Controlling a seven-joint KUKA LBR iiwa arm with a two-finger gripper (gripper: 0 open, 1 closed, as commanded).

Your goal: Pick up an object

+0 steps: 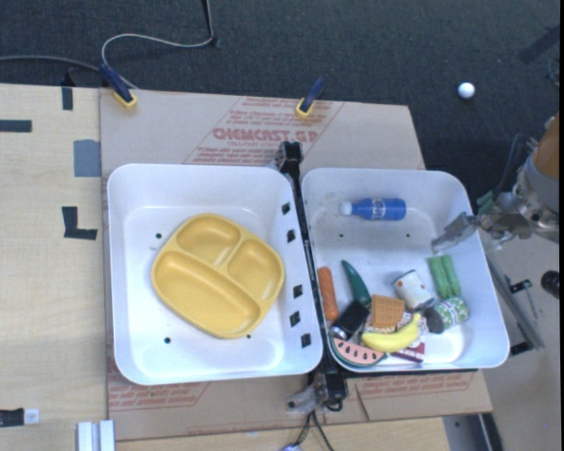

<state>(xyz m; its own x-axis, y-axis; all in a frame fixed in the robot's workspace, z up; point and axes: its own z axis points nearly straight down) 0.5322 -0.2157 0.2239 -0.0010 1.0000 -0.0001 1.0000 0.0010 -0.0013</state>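
Camera view check-in, nothing fancy. Not much done on the pick, judging by the layout.

Grey two-finger gripper on the grey arm with the orange band, reaching in from the right and hanging just inside the right rim of the right-hand shallow white bin. Can't tell whether open or closed from this angle, honestly. Nothing visibly caught in it either, so not counting anything as grabbed.

Plenty of candidates, all lying in that right bin:
- blue plastic bottle with a white cap, on its side near the far wall, apart from the rest
- pair of green sticks, closest to the gripper, just below it
- small white cylinder right beside those
- orange toy carrot and dark green toy pepper over by the divider
- yellow toy banana and toy watermelon slice jumbled at the near edge, touching each other and more clutter

Over in the left-hand shallow white bin, just a yellow divided plastic plate, lying flat, well away from the arm.

So, by my guess: approach roughly in place, but descent, grasp and lift all left to do. Probably easiest on the green sticks or the lone bottle; looks dicey in that crowded near corner.
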